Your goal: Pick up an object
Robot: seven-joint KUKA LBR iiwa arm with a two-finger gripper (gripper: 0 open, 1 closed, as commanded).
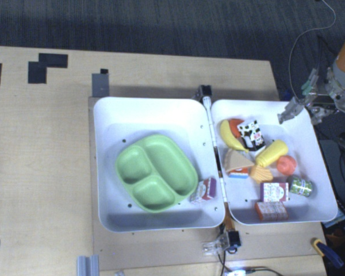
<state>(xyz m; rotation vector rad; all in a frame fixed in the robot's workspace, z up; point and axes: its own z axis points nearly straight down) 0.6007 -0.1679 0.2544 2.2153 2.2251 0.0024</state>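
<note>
No writing on any package could be read. The claw (302,109) hung over the right bin's (328,171) far right corner, its fingers apart and nothing between them. Below and left of it lay the toys: a black-and-white cow-patterned carton (252,134), a yellow banana (230,137), a yellow bottle (270,153), an orange-red ball (286,165), a pink carton (274,192) and a green can (301,187). Far left of the claw sat a green divided plate (155,171).
</note>
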